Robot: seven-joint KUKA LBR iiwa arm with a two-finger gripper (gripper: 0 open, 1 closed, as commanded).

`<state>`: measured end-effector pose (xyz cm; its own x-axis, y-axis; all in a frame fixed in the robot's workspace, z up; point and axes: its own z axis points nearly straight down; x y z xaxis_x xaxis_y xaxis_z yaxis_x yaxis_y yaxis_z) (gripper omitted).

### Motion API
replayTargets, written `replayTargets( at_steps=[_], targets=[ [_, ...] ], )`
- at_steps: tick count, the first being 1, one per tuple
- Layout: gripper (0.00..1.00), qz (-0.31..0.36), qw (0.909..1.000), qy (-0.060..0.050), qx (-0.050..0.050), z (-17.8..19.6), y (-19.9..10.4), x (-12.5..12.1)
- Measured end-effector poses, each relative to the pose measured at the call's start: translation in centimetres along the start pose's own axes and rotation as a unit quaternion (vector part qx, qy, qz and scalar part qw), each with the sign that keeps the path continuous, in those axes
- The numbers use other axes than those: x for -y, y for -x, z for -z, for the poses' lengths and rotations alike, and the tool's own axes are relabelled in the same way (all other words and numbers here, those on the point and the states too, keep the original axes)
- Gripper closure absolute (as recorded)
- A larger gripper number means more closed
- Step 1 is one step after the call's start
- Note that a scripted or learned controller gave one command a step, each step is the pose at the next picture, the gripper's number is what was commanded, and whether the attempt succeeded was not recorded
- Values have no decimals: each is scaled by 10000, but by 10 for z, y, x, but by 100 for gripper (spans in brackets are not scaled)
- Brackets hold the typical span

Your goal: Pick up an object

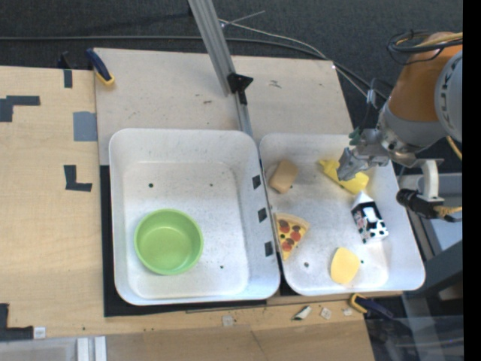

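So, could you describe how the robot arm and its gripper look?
The arm is bulky and rounded, grey with a broad orange band above the wrist. Thin dark cables loop over its top. The gripper is small, grey metal, narrower than the arm, with a touch of green on its body.

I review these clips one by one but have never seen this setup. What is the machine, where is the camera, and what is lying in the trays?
One fixed camera looks down at a slant on a bench with two shallow white bins. The grey and orange robot arm reaches in from the right; its gripper is low over a yellow piece in the right bin. Whether it holds anything cannot be told. That bin also has a tan block, a pizza slice toy, a yellow round piece and a small black-and-white toy. The left bin holds a green bowl.
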<state>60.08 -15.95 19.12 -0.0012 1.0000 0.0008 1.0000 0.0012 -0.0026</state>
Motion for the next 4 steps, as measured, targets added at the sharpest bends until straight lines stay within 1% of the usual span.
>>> replayTargets(
  at_steps=[1, 2, 3, 4],
  targets=[
    [0, 1, 10000, -1, 1, 0, 0, 0],
    [0, 0, 10000, -26, 4, -46, 1, -2],
    [0, 1, 10000, -28, 4, -102, 0, -1],
    [100, 3, 10000, -10, 6, -88, 0, -2]
  ],
)
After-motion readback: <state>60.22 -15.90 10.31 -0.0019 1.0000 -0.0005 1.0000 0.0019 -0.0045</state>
